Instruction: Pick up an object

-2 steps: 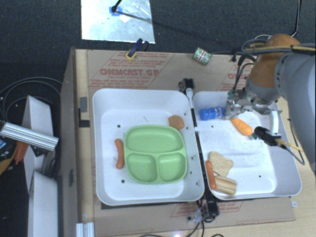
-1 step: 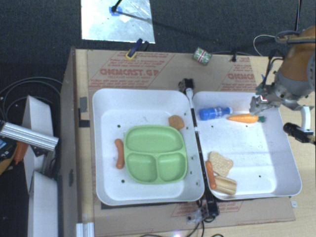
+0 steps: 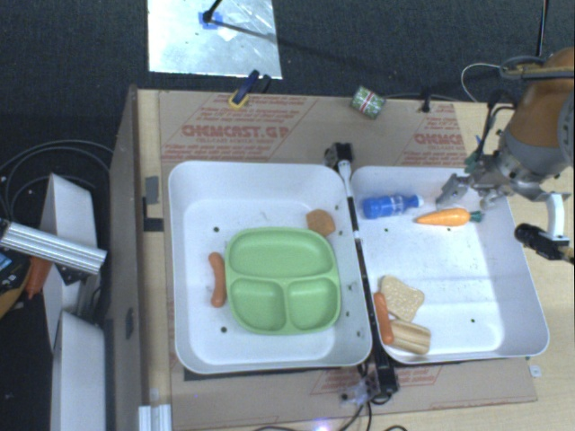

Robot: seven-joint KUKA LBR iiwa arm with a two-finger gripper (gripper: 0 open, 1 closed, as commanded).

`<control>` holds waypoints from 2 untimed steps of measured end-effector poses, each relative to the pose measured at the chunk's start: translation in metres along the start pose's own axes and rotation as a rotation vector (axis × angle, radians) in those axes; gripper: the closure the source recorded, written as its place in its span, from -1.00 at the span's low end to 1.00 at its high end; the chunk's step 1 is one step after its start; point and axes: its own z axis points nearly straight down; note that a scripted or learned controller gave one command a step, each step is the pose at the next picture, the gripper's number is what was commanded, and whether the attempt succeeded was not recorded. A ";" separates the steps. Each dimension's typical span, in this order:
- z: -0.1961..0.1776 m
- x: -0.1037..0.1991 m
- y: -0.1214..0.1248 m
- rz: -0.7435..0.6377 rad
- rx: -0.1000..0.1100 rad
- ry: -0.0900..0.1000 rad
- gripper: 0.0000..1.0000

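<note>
The bun lies at the right bin's front, the carrot at its back just beside the gripper — its grip I cannot tell — so a slanted descent might roll the carrot away.

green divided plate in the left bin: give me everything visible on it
The light green plastic divided plate lies flat, right way up, in the left white bin, toward its front right. It has three compartments: one wide one at the back, two smaller ones in front, with raised ridges between them and rounded corners. A small brown round food piece sits at its back right corner, and an orange-red sausage lies just off its left edge.
</note>
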 end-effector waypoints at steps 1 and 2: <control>0.041 0.028 0.005 -0.001 -0.014 -0.005 -1.00; 0.042 0.028 0.005 -0.001 -0.014 -0.005 -1.00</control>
